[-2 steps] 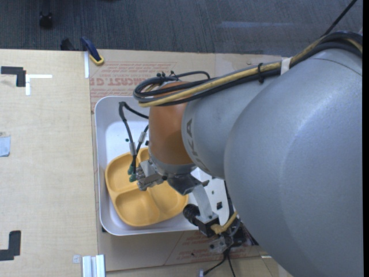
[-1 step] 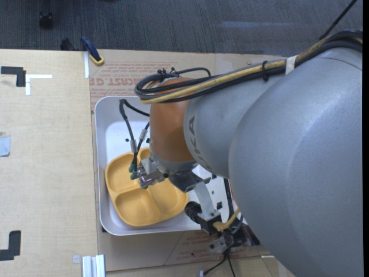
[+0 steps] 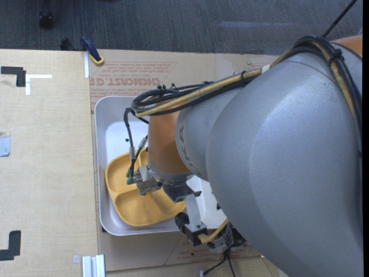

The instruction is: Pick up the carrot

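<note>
The arm (image 3: 271, 149) covers most of the white bin (image 3: 104, 154), leaving only its left wall and near corner bare. The pincer (image 3: 147, 186) sits low over a yellow divided dish (image 3: 124, 198); its state cannot be told. The carrot is hidden from sight.

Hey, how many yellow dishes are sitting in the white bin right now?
2. One yellow dish sits at the bin's left side, another just below it toward the near edge. The arm covers much of the bin, so more may be hidden.
</note>
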